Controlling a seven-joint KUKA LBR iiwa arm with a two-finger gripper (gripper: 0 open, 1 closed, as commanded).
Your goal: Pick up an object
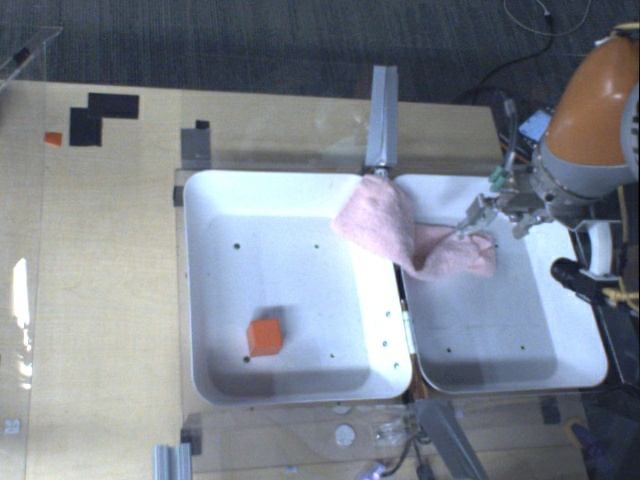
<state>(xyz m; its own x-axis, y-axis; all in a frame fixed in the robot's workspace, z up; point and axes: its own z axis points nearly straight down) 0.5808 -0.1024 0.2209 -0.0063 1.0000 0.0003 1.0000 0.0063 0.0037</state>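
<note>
Desk (100,268) of pale wood carries two white bins; dark carpet lies beyond. Hand (478,218) hangs over the right bin (520,358), fingers pinching the pink cloth (400,230), which drapes from it across the divider. Far off in the left bin (300,368) sits an orange block (265,337).

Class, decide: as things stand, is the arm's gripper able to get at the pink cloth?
Probably yes. The gripper hangs right at the pink cloth, which lies draped over the divide between the bins with nothing on top.
</note>
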